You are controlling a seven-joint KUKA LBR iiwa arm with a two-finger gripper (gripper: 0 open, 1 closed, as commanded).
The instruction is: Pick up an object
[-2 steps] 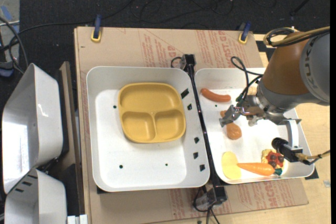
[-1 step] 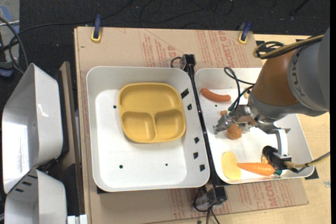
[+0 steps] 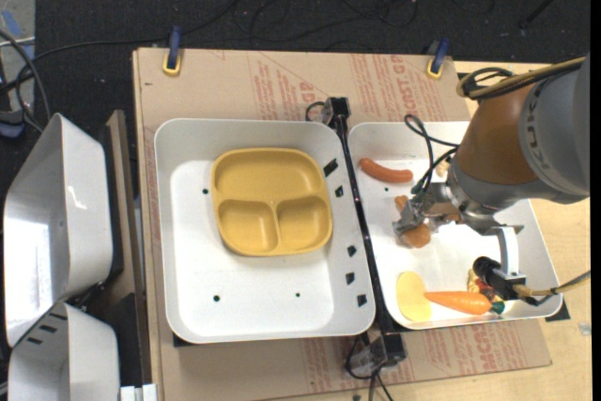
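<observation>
My gripper (image 3: 413, 221) is low in the right bin (image 3: 540, 230), near its middle. Directly under its tip lies a small orange-brown lump (image 3: 417, 238), touching or nearly touching it. A red-orange sausage (image 3: 386, 170) lies at the back of this bin, above-left of the gripper. At the front of the bin are a pale yellow round piece (image 3: 411, 294) and an orange carrot (image 3: 457, 301) with a green end. The arm's grey and orange wrist (image 3: 512, 150) hides the bin's right part.
The left bin (image 3: 188, 296) holds a yellow divided plate (image 3: 272, 201). A black divider strip (image 3: 355, 211) runs between the bins. Clamps sit at the bench's back edge. Two white tubs (image 3: 56, 211) stand off the bench at the left.
</observation>
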